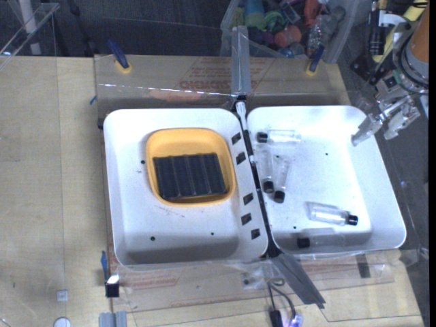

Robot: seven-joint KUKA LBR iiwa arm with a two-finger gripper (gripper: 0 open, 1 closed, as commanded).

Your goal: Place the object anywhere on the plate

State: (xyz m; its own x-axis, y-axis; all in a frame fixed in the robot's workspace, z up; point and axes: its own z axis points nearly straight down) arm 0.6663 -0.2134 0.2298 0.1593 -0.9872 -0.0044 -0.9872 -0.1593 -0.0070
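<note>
- Two shallow white bins side by side on the tabletop [41, 182]: left bin [126, 182], right bin [381, 203].
- Yellow plate [187, 139] at the centre of the left bin, carrying a dark ribbed insert [189, 176].
- Clear vials with black caps scattered in the right bin: one [278, 137] toward 11 o'clock, lying flat; two [274, 172] close together near 9 o'clock beside the divider; one [330, 214] toward 5 o'clock, lying flat, cap pointing to 3 o'clock.
- All vials well apart from the plate, none on it.
- End effector [388, 118] at 2 o'clock of the right bin, over its rim, holding nothing visible; cannot tell how far open.
- Clear tub of coloured items [286, 12] at 12 o'clock, beyond the bins.
</note>
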